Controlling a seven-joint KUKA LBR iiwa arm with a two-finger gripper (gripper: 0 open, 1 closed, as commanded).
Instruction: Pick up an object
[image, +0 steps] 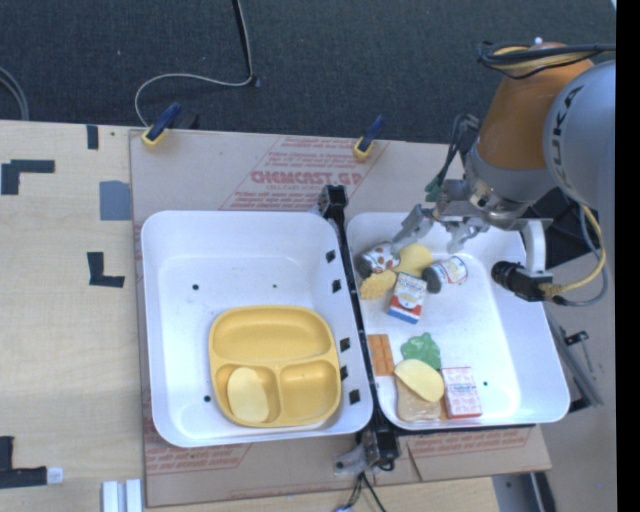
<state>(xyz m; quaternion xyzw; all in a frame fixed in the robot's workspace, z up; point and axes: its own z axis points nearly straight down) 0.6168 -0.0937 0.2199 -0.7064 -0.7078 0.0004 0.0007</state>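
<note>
Upper right of frame, end effector (441, 228) spread open w/ nothing gripped, over small items (410, 272) in right bin (520, 350); yellow tray (275, 365) in left bin (170, 300)

Two white bins (165, 260) side by side, mid-frame. One yellow divided tray (275, 365) in left bin. About nine small food items (410, 290) clustered in right bin. Two clamps (160, 125) along board's upper edge.
</note>
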